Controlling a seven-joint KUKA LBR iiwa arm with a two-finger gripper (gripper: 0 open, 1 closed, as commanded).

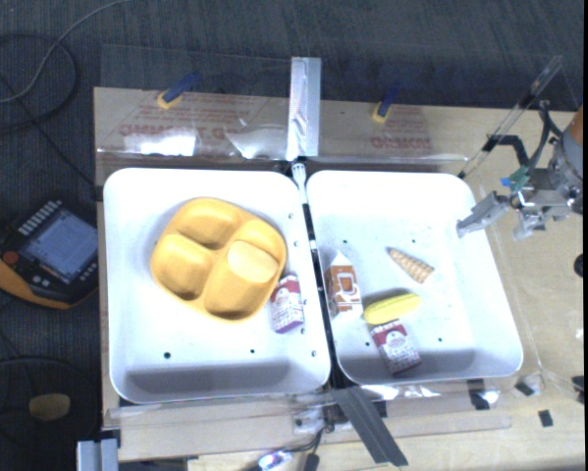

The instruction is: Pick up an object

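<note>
Two shallow white bins sat side by side on the counter (pixel 549 361), meeting along a dark centre seam. The left bin (pixel 127 292) carried a large yellow sectioned dish (pixel 218 256), lying near its middle and showing three rounded hollows, one paler than the others. Just beside the dish, toward the seam and the near edge, lay a small red-and-white packet (pixel 288 303).

The right bin (pixel 490 292) held four smaller things. A small orange-and-white carton (pixel 343 287) stood close to the seam. Just beside it lay a yellow corn-cob-shaped toy (pixel 392 306), tilted, and touching its near side was a dark red packet (pixel 396 346) with a pale label. A tan ridged cone (pixel 410 263) lay apart from these, nearer the bin's middle, its point toward the far left.

The pincer (pixel 476 222) hung over the right bin's far right corner, above the rim, clear of every object and holding nothing; whether its fingers stood apart or together could not be told.
</note>
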